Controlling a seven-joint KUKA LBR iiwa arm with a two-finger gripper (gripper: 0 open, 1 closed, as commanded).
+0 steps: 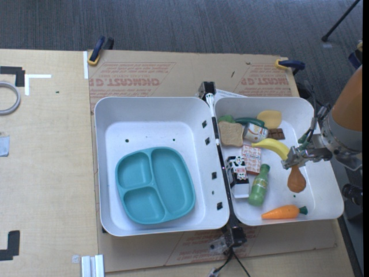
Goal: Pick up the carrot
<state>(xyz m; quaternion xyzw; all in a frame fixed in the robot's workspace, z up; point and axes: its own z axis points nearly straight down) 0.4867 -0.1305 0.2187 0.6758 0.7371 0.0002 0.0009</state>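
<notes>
at the near edge of the right bin (331, 203) lies the carrot (281, 213), lengthwise, green top pointing right, apart from the green bottle (259, 184). it looks a light, stiff, smooth toy; its thick middle, taken across, seems the safest hold. the claw (295, 157) hovers above a brown pear-like piece (296, 180); whether it is spread, i cannot tell.

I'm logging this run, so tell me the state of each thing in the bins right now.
carrot: lying flat, right bin, untouched
banana: lying flat
green bottle: on its side
brown pear-shaped piece: lying just below the gripper
teal tray: upright, in the left bin
</notes>
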